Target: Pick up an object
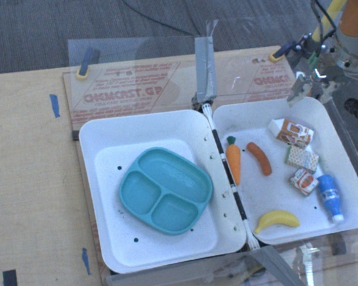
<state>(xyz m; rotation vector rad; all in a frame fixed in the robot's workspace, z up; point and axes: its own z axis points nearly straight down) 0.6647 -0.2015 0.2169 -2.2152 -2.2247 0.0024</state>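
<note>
Carrot [234,163] lengthwise up-down in right bin [349,170], green top pointing away, tool [309,83] apparently spread, holding nothing

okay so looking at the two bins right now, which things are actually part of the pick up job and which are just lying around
Part of the job:
- two-finger gripper, above the right bin's far corner
- orange toy carrot
- brown toy sausage
- yellow toy banana
- blue plastic bottle
- three small printed cartons

Just lying about:
- teal divided plate in the left white bin
- grey tape strip
</note>
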